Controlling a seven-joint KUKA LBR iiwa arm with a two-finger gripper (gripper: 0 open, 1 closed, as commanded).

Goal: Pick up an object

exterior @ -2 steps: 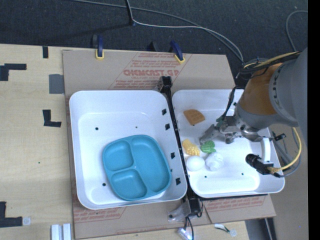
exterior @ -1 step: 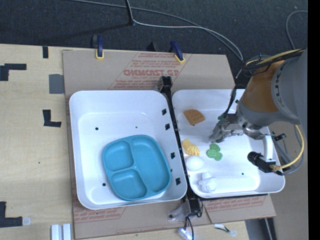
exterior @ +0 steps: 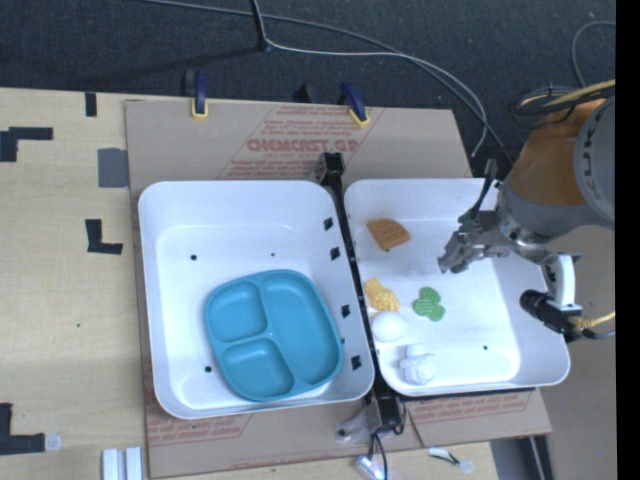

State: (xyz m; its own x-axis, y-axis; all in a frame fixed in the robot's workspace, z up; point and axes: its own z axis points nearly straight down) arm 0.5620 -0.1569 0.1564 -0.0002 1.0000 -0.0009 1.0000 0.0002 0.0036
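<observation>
A green object (exterior: 429,304) lies in the right bin (exterior: 500,363), near a yellow piece (exterior: 380,294) and a brown one (exterior: 388,234). The hand (exterior: 455,258) hovers above it, empty; its spread cannot be told.

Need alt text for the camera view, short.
The arm's end effector hovers over the right bin, which holds a brown piece, a yellow piece, a green piece and two white pieces. The left bin holds a blue divided plate.
</observation>
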